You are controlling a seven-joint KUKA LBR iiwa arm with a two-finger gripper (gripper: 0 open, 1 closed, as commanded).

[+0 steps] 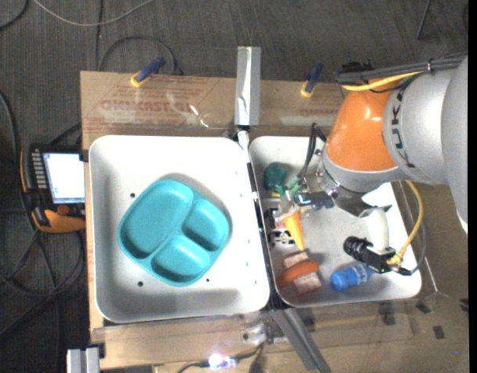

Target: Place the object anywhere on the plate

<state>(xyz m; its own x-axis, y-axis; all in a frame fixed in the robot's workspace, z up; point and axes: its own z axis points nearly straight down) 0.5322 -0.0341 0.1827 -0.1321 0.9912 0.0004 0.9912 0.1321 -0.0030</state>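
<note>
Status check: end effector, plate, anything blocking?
End effector low over right bin, among the clutter; grip unclear. Teal plate in left bin, nothing on it. Orange item and blue item nearby; path to plate open.

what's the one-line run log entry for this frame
arm: over right bin | gripper: low among objects | plate: teal, left bin, nothing on it | placement: not done

even overhead light, soft focus

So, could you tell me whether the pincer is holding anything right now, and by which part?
It cannot be told. The pincer is low in the right bin among the small objects, and the wrist hides its tip.
</note>
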